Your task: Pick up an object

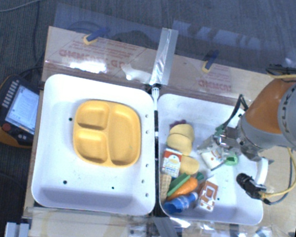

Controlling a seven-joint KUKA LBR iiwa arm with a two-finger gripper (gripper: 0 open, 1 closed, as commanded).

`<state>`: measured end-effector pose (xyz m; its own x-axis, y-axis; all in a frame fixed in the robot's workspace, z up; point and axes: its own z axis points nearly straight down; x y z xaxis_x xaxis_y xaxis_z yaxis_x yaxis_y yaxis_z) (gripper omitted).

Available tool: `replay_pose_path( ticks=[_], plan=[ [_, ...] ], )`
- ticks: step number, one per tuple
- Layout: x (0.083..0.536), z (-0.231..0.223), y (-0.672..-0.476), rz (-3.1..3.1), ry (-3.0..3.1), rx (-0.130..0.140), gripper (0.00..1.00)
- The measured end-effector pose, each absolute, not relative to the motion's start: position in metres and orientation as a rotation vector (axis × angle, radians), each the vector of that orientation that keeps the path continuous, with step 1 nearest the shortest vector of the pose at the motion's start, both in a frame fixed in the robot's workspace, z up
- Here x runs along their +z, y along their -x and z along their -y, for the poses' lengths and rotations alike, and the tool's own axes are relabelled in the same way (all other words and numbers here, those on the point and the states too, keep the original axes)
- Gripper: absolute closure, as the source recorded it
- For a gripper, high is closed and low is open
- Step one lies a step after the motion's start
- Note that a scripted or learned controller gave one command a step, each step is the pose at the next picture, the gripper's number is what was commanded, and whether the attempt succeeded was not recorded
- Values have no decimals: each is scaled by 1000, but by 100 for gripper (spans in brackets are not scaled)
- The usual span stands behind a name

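Camera view: far left of the claw (218, 155), a yellow tray (107, 133) lies in the left bin (47, 182). Nearer, in the right bin (244, 215), a beige lump (181, 137), a small carton (171, 163), a carrot (184, 184), a blue bottle (178, 203) and an orange box (209, 194) crowd its left and lower-left. The carrot's long axis slants, tip toward the claw. A green bit (231, 159) sits just right of it. The arm (274, 116) reaches in from the right, wrist bent down; the claw's opening cannot be told, nor any hold.
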<state>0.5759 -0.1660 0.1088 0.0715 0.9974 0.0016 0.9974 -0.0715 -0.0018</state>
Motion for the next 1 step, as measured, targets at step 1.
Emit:
replay_pose_path(
  ticks=[1],
  plan=[
    [201,69,-611,2180,2262,2,100]
  ],
)
